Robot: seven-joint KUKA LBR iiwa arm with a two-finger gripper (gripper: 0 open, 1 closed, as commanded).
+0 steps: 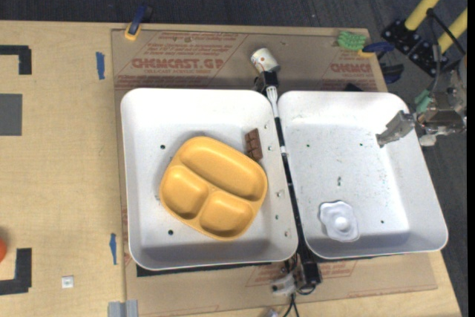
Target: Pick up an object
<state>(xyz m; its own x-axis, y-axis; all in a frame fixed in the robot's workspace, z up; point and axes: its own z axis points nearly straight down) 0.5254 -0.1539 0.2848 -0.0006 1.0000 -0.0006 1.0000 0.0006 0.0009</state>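
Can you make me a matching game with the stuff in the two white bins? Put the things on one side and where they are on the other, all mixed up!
Things:
1. yellow tray
2. small brown block
3. white lid
4. gripper

Places:
A. right bin, near its front edge
B. over the right bin's far right side
C. middle of the left bin
D. left bin, beside the divider

Pairs: 1-C, 2-D, 3-A, 4-B

two white bins (141, 159), one yellow divided tray (214, 186), one brown block (254, 144), one white lid (340, 221).
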